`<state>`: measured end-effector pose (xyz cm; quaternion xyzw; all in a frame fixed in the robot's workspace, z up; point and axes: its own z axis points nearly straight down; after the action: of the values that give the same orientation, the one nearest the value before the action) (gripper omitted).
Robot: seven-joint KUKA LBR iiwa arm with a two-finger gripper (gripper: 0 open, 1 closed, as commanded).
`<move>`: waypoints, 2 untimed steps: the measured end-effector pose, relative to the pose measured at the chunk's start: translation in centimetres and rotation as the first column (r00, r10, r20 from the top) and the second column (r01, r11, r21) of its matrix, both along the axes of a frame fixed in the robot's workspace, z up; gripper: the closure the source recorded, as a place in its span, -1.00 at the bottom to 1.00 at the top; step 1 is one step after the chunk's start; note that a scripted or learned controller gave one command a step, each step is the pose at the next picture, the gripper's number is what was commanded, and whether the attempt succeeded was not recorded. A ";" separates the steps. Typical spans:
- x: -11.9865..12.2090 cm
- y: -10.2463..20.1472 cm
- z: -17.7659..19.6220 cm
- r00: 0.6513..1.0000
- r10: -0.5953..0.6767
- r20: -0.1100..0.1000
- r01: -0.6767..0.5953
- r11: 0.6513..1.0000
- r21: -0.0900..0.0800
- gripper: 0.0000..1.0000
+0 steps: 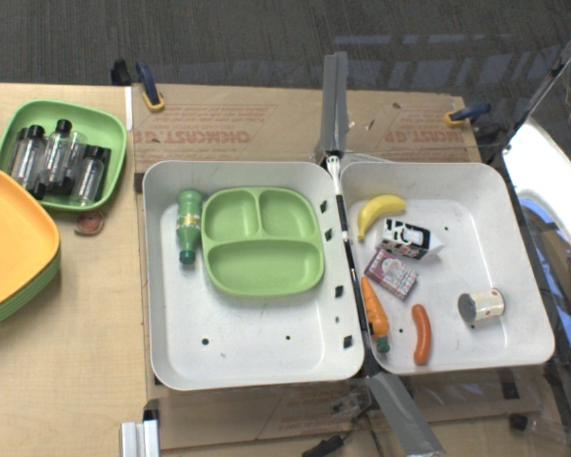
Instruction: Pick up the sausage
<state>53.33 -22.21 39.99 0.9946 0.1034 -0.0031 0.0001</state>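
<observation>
The sausage [421,333] lies flat in the right bin [523,255], near the bin's front edge and a little left of its middle. It runs roughly front to back. It rests on the bin floor, untouched, with bare floor on both sides.

Neighbouring items in the right bin:
- A carrot [375,314] lies just beside the sausage on the left, along the bin's left wall, its green end toward the front left corner.
- A small roll [482,306] lies to the right of the sausage, apart from it.
- A pink packet [391,272] and a black-and-white packet [407,236] sit toward the middle of the bin, the two touching or overlapping.
- A banana [378,211] lies toward the back left corner.

The left bin [162,331] holds a green divided plate [263,241] near its back edge and a green bottle [188,224] just beside the plate, along the left wall.

On the surface [67,379] left of the bins stand a green tray of small bottles [61,155] and a stack of orange plates [14,246].

Claw state: cannot be told from this view; nothing has hold of the sausage.

Task progress: judged as not started. No approach, contact or lift is evident. All steps remain: position above the sausage, descend, close across its narrow width, lift clear of the bin. The carrot nearby on the left is the most likely obstruction to a clean descent.
</observation>
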 end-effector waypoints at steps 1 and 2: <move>0.1 0.0 0.6 1.000 0.005 -0.008 -0.005 1.000 -0.001 1.00; 2.9 0.0 0.0 0.998 0.060 0.001 -0.060 0.998 0.000 1.00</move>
<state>56.21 -22.20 39.95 0.9911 0.1332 -0.0027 0.0001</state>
